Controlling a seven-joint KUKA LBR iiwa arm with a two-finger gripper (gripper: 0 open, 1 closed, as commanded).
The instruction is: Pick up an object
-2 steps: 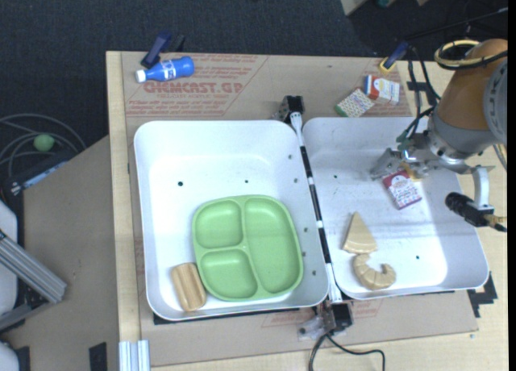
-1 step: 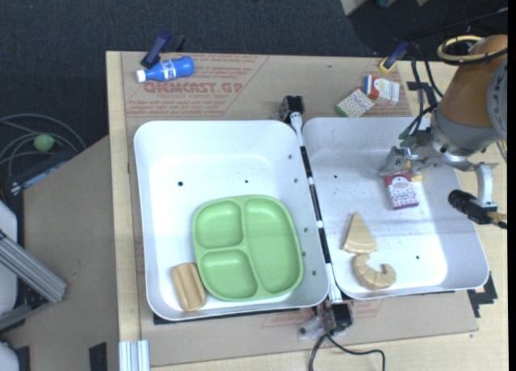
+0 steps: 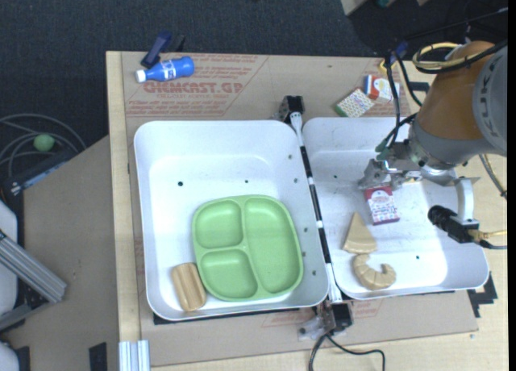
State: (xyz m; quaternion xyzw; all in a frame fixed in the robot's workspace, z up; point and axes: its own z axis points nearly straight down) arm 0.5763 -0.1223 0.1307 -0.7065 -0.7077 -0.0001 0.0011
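In the right bin (image 3: 435,268) lie a small red and white packet (image 3: 381,205), a pale wedge of cheese (image 3: 359,235) and a tan croissant (image 3: 373,272). My gripper (image 3: 380,177) hangs low over the bin, right at the packet's upper end, with the grey arm and its orange band (image 3: 451,95) rising to the right. The left bin (image 3: 161,200) holds a green divided plate (image 3: 244,247) and a tan bread-like piece (image 3: 187,285) at its lower left.
A blue and white bottle (image 3: 164,68) lies on the cardboard behind the left bin. A small patterned card (image 3: 355,103) sits behind the right bin. A black clip (image 3: 291,106) marks the joint between the bins. Cables hang around the arm at right.
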